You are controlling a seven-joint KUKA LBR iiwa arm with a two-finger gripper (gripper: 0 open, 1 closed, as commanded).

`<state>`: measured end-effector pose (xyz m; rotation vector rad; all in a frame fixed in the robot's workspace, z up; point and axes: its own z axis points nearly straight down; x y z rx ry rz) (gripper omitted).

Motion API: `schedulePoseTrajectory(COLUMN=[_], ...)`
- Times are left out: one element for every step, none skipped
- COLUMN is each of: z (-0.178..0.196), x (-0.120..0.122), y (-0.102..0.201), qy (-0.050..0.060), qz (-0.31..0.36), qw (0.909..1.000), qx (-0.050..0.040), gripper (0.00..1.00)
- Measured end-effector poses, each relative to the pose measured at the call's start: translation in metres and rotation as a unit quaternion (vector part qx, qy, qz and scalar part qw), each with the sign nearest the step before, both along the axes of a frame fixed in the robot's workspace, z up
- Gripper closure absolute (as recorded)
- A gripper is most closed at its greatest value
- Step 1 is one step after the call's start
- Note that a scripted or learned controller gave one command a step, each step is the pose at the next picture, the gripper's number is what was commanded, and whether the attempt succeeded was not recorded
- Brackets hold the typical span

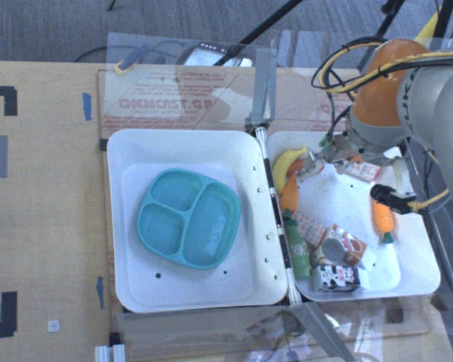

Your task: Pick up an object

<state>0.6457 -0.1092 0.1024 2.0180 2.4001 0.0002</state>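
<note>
Two white bins sit side by side on the bench. The left bin holds one teal plate with three compartments, lying flat near the bin's middle.

The right bin holds the loose items. A banana lies in the far left corner, with an orange piece just below it, touching or nearly so. A green bottle lies along the left wall, its length parallel to the divider. Beside it, toward the near edge, sits a cluster: a brown-and-orange packet and a black-and-white carton, the carton nearest the front rim. A carrot lies toward the right side, well apart from the cluster. A flat pink-and-white packet rests near the far wall.

The arm reaches in from the right, its orange band above the far part of the right bin. The gripper is at the bin's far left corner, just beside the banana and near the orange piece. Its tip is small and partly blurred against the clutter; I cannot tell how far the claw is open, nor whether it has hold of anything. No item can be confirmed as held.

Yellow and black cables loop around the wrist.
</note>
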Motion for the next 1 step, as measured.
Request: schedulePoseTrajectory(z=[0.0080], x=[0.0006], y=[-0.0014], qy=[0.000], qz=[-0.001], qw=[1.0000], qx=[-0.0005], gripper=[1.00])
